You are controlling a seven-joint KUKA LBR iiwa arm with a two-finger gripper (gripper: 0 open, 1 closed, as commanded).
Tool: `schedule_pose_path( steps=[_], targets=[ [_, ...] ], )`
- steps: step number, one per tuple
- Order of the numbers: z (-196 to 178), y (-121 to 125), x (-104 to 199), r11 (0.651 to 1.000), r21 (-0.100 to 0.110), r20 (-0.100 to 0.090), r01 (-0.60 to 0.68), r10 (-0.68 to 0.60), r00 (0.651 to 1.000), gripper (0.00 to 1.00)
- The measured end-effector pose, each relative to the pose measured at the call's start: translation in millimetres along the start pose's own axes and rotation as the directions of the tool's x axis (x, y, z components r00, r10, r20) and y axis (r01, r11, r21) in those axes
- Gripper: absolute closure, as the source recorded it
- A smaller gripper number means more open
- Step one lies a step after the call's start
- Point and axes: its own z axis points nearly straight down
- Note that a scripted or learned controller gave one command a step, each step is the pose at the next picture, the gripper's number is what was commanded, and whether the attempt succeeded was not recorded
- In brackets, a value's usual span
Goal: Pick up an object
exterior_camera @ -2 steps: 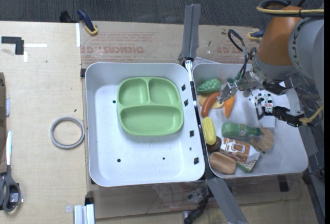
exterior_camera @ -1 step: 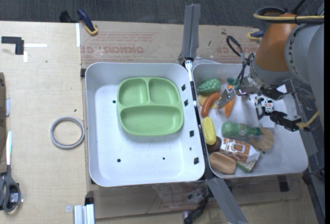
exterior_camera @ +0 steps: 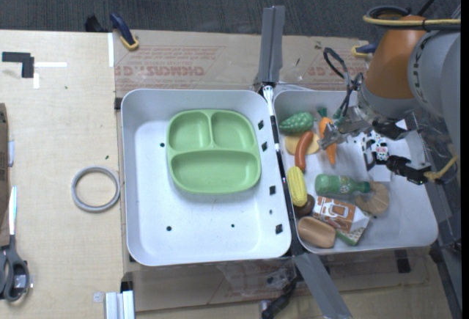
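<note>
Below the orange-banded wrist, the two-finger gripper [exterior_camera: 330, 136] hangs over the upper part of the right white bin [exterior_camera: 410, 226]; whether it is apart or together cannot be told, since the dark metal blurs into the clutter. An orange carrot-shaped toy [exterior_camera: 331, 150] lies right under it, touching or nearly so. Just left of the gripper sit a knobbly green toy vegetable [exterior_camera: 296, 122] and a red sausage-like piece [exterior_camera: 302, 151] on a yellow wedge [exterior_camera: 294, 141]. Below it lie a yellow corn cob [exterior_camera: 296, 185], a green bottle [exterior_camera: 338, 183], a printed carton [exterior_camera: 338, 213] and a brown bread roll [exterior_camera: 316, 232]. Far left, the other white bin [exterior_camera: 139, 185] holds a green divided plate [exterior_camera: 214, 150]. The arm's body hides the right bin's far corner.
</note>
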Motion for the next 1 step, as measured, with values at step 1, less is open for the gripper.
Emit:
schedule_pose_path(
  steps=[1],
  targets=[
    [-118.4,46.6,50.9,1.000,-0.001,-0.001,-0.014,0.014,1.000,1.00]
  ],
)
